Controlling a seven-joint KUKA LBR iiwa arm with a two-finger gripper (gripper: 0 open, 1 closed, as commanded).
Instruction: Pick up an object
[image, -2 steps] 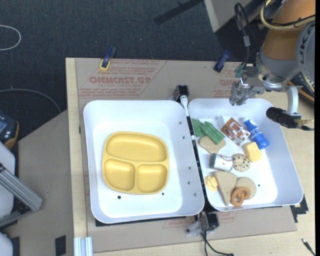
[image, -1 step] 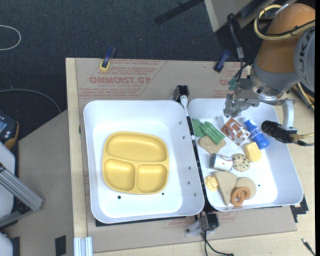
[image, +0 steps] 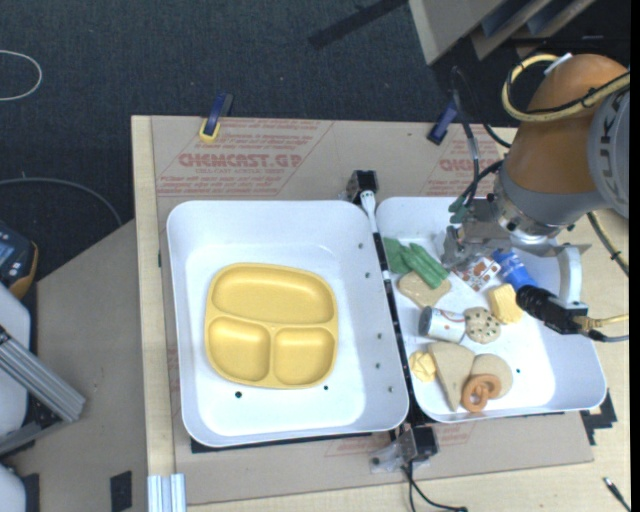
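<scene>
The surface (image: 300, 150) is a cardboard-covered board filling the middle of the frame, with red lettering along its upper part. On it sit two shallow white bins side by side. The left bin (image: 200, 400) is the larger-looking one and holds a yellow divided plate (image: 270, 325) lying flat in its middle, with one wide compartment at the top and two smaller ones below.

The right bin (image: 575, 385) holds a loose cluster of small toy food pieces. The arm (image: 560, 150), grey with a broad orange section, comes in from the upper right of the frame and bends down over the upper part of this bin. Its pincer (image: 468, 248) hangs low above the cluster's upper edge; whether it is open or closed cannot be told, as the wrist hides it.

Just to the left of the pincer lies a green vegetable piece (image: 415, 262). Below it sit a tan bread piece (image: 420, 291), a small white can (image: 440, 323) and a spotted cookie (image: 479, 324). A yellow cheese wedge (image: 506, 303) lies right of the cookie, near a black cable fitting (image: 548, 308). Toward the lower edge of the bin rest a tan slice (image: 452, 365) and a ring-shaped pretzel (image: 478, 392), well apart from the pincer.
</scene>
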